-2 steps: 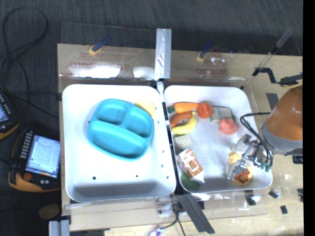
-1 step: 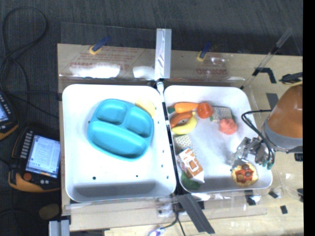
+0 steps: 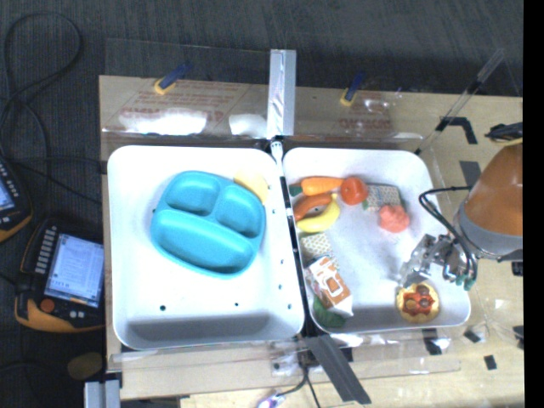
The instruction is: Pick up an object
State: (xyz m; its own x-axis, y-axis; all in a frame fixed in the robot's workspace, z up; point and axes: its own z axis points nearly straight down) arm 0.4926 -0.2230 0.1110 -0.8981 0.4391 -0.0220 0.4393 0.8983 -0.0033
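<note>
Gripper at lower right of frame, low over right bin, above a pizza toy, opening impossible to tell, blue tray in left bin.

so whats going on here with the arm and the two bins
A robot arm reaches in from the right over the right bin, which holds toy food. Its gripper sits low near the bin's front right corner, just above a small pizza toy. Nothing shows between its fingers, so no pick yet. The left bin holds a blue divided plate.
</note>
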